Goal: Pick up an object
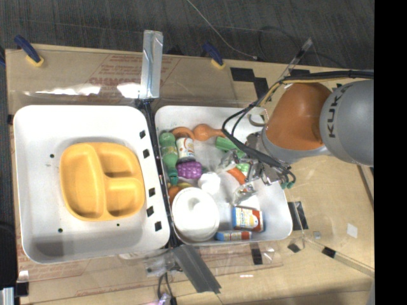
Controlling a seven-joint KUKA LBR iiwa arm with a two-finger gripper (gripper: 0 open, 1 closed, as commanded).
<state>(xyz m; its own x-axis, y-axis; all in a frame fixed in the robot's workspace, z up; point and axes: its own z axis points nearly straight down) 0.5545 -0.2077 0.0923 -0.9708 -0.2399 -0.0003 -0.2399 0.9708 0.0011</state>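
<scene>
Spanning a cardboard-covered bench (331, 234), two white bins (25, 189), dark floor behind, fingers' (245, 182) state unclear

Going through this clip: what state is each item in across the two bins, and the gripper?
Yellow divided tray: lying flat in the left bin, right way up.
White bowl: upside down in the right bin.
Purple grapes: loose among the toys.
Small carton: lying on its side.
Gripper: low over the right bin's clutter; grip unclear.
</scene>
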